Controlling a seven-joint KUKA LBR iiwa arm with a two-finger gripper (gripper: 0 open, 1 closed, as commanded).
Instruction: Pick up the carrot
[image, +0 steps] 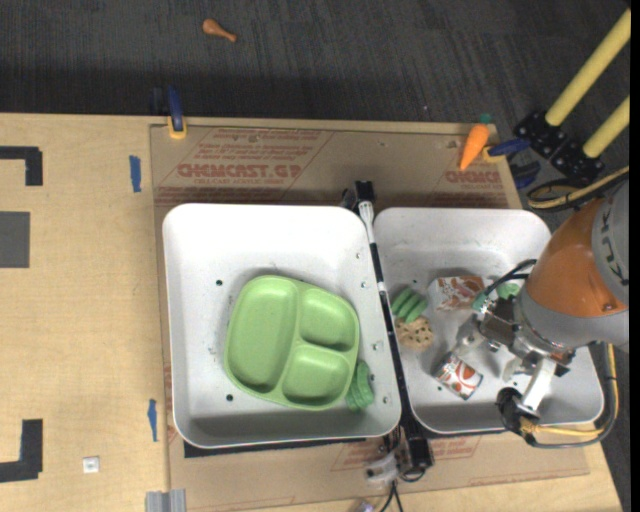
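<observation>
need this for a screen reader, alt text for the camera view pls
The grey arm's gripper hangs low in the right bin over small items; an orange carrot lies outside, on the bench beyond. The left bin holds a green divided plate.

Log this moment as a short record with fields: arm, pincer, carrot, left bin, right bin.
arm: grey with orange band, reaching in over the right bin
pincer: low over the right bin's clutter, beside a red-and-white packet
carrot: outside both bins, on the cardboard above the right bin, not picked up
left bin: holds a green divided plate
right bin: holds the packet, a cookie, a green ridged item and another wrapper
</observation>
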